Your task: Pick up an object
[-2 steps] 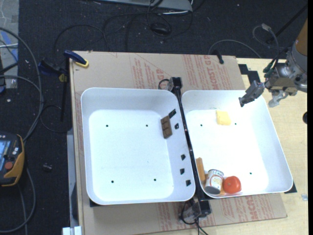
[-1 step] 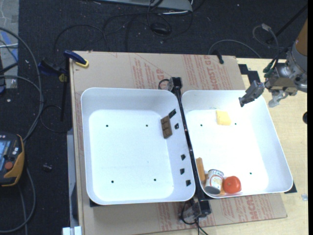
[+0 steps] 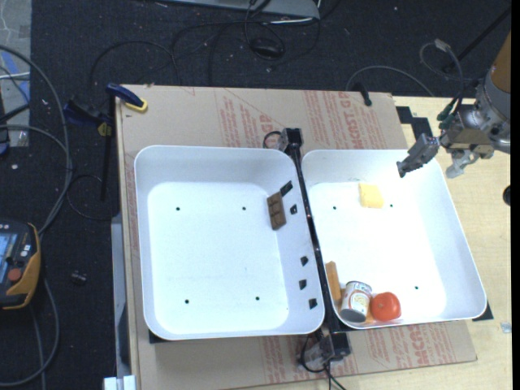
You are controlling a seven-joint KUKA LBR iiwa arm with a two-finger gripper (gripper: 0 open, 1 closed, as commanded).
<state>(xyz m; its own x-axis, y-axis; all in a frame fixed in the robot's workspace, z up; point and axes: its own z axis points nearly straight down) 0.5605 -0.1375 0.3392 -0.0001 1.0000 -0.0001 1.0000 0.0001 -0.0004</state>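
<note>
Objects lie in both white bins. In the right bin [image 3: 455, 218], a pale yellow block [image 3: 371, 196] rests flat near the far wall, well apart from everything else. At that bin's near left corner three things crowd together: a small can [image 3: 355, 299] with a printed label, lying tilted against the rim; a red ball [image 3: 386, 305] just beside the can on its right, touching or nearly touching it; and an orange stick [image 3: 333, 279] lying along the left wall, its near end by the can.

In the left bin [image 3: 162, 242], a brown bar [image 3: 276, 211] lies near the right wall, towards the far side. Next to it, a little higher on the wall, sits a small dark piece [image 3: 285, 190]; whether the two touch is hard to tell.

The gripper [image 3: 435, 157] hangs over the far right corner of the right bin, above the rim, well apart from the yellow block and far from the cluster at the near corner. One dark finger [image 3: 418, 154] points down and left towards the bin; a paler part shows to its right. The two stand apart with a gap between them, and nothing sits in that gap.

Both bins rest on a brown cardboard sheet [image 3: 211, 112] with red print.
</note>
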